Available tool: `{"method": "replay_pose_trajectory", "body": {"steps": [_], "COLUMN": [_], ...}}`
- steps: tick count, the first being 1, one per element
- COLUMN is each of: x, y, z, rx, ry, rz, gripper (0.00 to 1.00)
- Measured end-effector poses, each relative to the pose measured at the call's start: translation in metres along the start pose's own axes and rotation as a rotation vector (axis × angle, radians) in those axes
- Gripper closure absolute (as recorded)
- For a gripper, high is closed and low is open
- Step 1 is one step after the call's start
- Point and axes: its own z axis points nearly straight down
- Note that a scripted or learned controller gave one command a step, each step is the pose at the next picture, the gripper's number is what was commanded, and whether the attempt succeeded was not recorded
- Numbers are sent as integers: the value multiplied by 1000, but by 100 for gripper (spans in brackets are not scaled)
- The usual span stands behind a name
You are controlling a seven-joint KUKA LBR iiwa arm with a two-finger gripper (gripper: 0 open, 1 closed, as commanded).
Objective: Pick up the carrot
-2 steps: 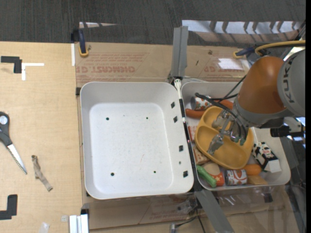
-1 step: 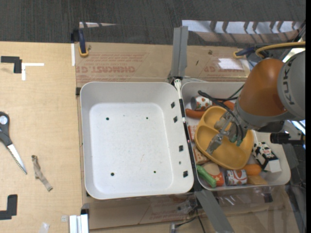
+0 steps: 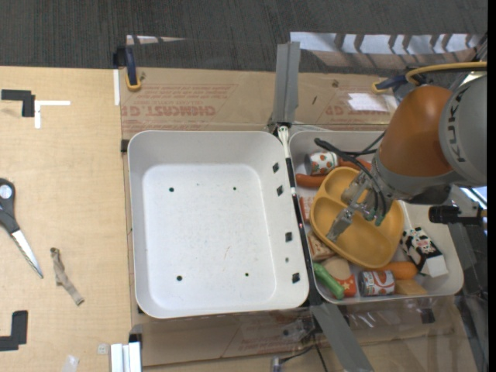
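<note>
While the arm (image 3: 434, 142) reaches in from your right, its gripper (image 3: 358, 211) hangs over the yellow divided plate (image 3: 364, 231) in the right bin (image 3: 453, 281); the fingers point down toward the plate, and you cannot tell whether they are spread or closed. On the grey casing at the frame's right edge you can read part of the KUKA lettering. The cardboard (image 3: 201, 103) behind the bins carries red printing that reads reversed and stays unclear. The carrot (image 3: 308, 181) lies against the right bin's left wall, just beside the plate's upper left rim, below a small can (image 3: 321, 161) with an orange label. A red-labelled can (image 3: 377, 283) lies near the front wall; its text is too small to read. The left bin (image 3: 205, 219) sits alongside, and scissors (image 3: 15, 235) rest on the wooden bench (image 3: 62, 177).
</note>
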Motion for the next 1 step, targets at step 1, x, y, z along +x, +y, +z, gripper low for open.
{"method": "replay_pose_trajectory", "body": {"steps": [1], "x": [-8], "y": [1], "z": [-15], "rx": [-7], "ry": [-26], "rz": [0], "gripper": [100]}}
